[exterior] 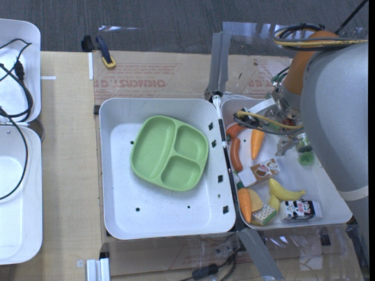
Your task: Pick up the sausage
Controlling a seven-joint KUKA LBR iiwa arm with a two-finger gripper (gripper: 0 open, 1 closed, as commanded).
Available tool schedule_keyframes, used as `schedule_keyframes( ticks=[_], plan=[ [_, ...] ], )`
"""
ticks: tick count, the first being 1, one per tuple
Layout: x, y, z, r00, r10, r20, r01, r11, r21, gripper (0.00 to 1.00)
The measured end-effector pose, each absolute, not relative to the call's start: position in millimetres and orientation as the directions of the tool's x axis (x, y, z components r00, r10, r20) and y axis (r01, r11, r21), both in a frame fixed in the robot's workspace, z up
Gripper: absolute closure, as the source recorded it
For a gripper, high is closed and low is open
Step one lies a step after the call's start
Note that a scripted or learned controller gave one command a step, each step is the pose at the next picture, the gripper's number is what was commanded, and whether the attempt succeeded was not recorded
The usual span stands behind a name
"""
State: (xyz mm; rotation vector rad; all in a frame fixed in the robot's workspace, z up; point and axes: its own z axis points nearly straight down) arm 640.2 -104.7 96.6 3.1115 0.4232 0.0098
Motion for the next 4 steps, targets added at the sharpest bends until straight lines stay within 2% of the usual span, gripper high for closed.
schedule_keyframes(
  ticks=[1, 2, 3, 4],
  plan=[
    [645.4, -166, 91, 0.978, 0.209, -0.001, 0.209, -0.978, -0.009, 0.00],
    [636.0, -178, 135, 0.980, 0.200, -0.003, 0.200, -0.980, -0.001, 0.00],
    [623.4, -122, 96, 0.979, 0.203, -0.005, 0.203, -0.979, -0.002, 0.00],
    [622.9, -199, 90, 0.980, 0.198, -0.004, 0.198, -0.980, -0.001, 0.00]
  ],
)
